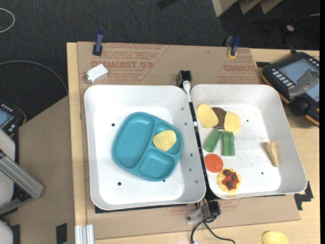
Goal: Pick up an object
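Note:
The right bin (284, 136) holds several toy foods. A yellow round piece (206, 115), a brown piece (220, 117) and another yellow piece (232, 122) lie in a row near its upper left. Below them sit two green pieces (212, 140) (228, 143), a red disc (214, 162) and a small yellow tart with red berries (229, 180). A tan cone (271, 152) lies alone at the right. In the left bin (96, 151) a teal divided plate (144, 146) carries a yellow piece (164, 140) in its upper right compartment.
Both bins rest on a cardboard sheet (152, 62) held by blue clamps (98, 40) at the back. A white clip (96, 73) lies on the cardboard at the upper left. A black handheld controller (294, 78) sits past the right bin's far corner. A yellow object (274, 237) lies at the bench front.

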### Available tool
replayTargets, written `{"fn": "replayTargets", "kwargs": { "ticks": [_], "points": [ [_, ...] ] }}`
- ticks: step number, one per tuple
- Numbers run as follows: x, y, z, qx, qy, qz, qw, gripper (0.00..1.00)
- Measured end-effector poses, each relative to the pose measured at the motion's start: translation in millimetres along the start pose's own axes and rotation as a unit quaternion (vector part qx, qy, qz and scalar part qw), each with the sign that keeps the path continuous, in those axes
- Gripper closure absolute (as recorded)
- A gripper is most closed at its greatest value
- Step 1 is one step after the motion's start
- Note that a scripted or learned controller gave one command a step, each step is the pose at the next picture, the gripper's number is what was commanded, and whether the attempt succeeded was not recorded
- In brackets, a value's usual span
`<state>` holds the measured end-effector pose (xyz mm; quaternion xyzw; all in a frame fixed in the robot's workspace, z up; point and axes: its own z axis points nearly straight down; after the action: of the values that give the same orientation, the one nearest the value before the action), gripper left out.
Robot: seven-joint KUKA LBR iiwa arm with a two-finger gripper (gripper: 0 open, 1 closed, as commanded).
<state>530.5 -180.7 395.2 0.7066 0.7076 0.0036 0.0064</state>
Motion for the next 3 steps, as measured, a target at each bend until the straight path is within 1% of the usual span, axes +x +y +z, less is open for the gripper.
{"fn": "replayTargets", "kwargs": {
  "ticks": [1, 2, 3],
  "points": [
    [0.0, 2.0, -3.0, 0.004, 0.000, -0.001, 1.0000, 1.00],
    [-1.8, -19.5, 162.4, 0.015, 0.005, 0.002, 0.9999, 1.00],
    [-42.3, 46.0, 221.4, 0.007, 0.001, 0.001, 1.0000, 1.00]
  ]
}}
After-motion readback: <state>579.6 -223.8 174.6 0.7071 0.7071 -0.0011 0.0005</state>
